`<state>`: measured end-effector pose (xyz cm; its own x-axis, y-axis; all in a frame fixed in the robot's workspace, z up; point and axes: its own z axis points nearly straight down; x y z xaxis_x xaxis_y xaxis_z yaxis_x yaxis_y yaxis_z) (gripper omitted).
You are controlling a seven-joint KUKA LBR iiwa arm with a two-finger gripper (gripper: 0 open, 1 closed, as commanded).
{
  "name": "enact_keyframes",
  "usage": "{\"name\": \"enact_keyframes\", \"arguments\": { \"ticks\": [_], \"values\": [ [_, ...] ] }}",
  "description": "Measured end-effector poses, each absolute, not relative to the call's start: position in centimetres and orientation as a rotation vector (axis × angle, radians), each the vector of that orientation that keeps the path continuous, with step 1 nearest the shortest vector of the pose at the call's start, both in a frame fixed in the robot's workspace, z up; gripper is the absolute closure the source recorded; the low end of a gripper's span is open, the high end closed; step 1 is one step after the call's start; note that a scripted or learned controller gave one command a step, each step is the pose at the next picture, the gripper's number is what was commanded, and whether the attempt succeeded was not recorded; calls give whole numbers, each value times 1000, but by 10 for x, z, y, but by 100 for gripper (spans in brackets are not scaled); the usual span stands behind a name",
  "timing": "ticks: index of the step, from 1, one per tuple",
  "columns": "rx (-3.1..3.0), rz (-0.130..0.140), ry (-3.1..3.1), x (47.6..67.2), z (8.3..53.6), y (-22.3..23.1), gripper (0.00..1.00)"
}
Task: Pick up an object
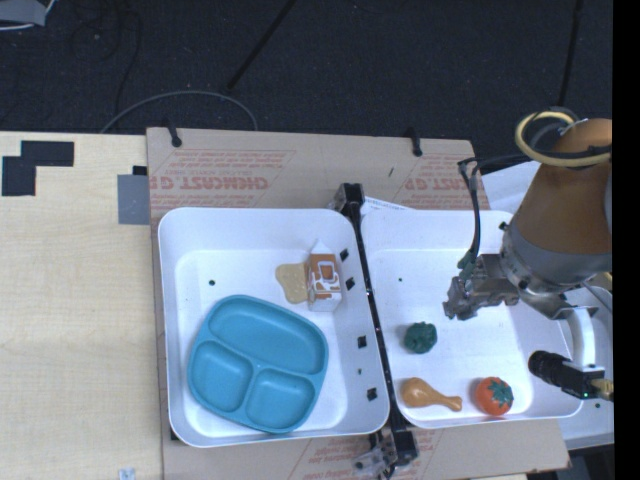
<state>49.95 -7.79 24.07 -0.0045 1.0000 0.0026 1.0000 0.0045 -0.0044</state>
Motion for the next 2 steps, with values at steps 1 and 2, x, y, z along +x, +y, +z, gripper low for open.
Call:
{"name": "enact_keyframes", "arguments": {
  "ticks": [1,2],
  "values": [
    [-2215,3,-2222,508,239,-34,100],
    [-2213,2,-2225,506,244,22,100]
  ]
}}
